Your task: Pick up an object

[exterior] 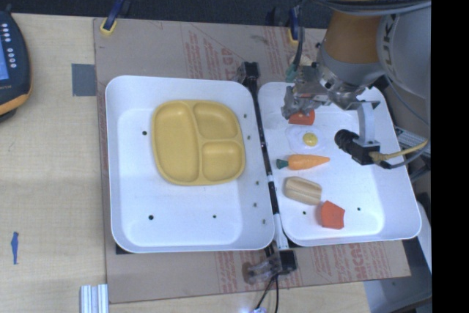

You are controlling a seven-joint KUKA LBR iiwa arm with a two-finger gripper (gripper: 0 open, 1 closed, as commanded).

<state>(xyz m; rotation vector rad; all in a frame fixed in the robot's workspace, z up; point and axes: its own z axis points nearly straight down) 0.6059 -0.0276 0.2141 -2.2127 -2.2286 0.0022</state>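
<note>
The gripper (299, 100) is down at the far end of the right bin (399, 220), the one on the arm's side. Right under its tip sits a small red piece (303, 116) of toy food. The red piece looks to be touching the gripper or sitting just below it, a tiny bit toward the near side. The metal parts crowd the spot, so it is too hard to say how the gripper is set, and the red piece cannot be seen held in it.

This red piece is the closest thing to grab. It is short and blocky, with no clear long side, so the gripper probably does not need to turn much to fit it.

The other toys lie farther along the same bin, toward the near edge. A little yellow round piece (310, 138) comes next. Then an orange carrot (306, 162) lies across the bin, its long side running left to right, green end to the left. After that comes a tan roll (303, 190), also lying mostly left to right, and an orange-red block (331, 215) near the front edge.

The left bin (132, 223) holds a yellow plate (198, 141) with 3 sections, well apart from the gripper.

My guess is the coming move is a straight drop onto the red piece.
</note>
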